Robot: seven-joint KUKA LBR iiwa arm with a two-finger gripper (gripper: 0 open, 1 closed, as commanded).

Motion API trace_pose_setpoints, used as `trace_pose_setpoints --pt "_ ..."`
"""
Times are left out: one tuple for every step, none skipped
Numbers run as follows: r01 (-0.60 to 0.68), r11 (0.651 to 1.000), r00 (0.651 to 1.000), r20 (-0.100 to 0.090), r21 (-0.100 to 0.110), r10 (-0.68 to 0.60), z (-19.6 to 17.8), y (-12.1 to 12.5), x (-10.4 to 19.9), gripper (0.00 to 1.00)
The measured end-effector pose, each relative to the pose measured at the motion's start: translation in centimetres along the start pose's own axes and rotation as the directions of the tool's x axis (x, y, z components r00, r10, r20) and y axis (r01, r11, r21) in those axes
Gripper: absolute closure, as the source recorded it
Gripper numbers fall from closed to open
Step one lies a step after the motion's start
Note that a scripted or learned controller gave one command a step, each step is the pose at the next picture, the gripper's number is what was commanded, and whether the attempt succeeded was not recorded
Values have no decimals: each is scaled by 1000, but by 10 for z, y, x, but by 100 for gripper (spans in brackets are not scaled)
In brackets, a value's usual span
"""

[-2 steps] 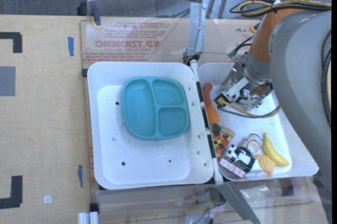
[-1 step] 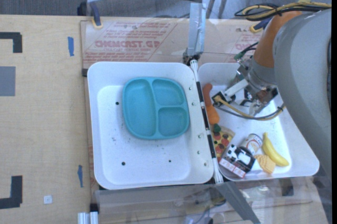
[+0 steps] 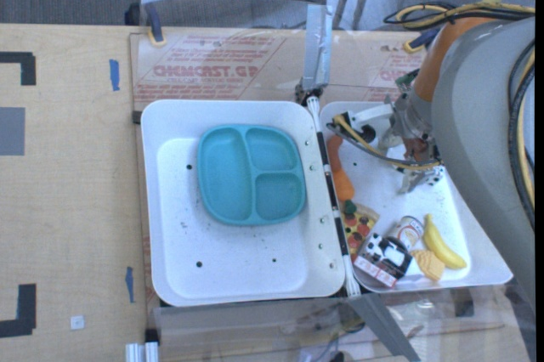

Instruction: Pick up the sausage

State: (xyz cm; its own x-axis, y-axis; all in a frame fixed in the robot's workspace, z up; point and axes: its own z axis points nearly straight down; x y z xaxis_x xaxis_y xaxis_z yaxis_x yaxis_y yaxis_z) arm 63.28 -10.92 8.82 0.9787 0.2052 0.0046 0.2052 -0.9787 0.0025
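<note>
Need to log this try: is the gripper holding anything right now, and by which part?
Cannot be told. The gripper sits low in the right bin, apart from the sausage by the divider.

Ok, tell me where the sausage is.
The sausage lies in the right bin, along its left wall, just above the pizza slice and left of the gripper.

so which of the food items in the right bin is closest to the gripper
The orange carrot along the bin's left wall; the pizza slice and banana lie further toward the front.
</note>
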Motion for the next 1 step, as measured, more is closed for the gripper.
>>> trace_pose_setpoints --pt "6 1000 1000 6 2 -6 -11 -2 0 100"
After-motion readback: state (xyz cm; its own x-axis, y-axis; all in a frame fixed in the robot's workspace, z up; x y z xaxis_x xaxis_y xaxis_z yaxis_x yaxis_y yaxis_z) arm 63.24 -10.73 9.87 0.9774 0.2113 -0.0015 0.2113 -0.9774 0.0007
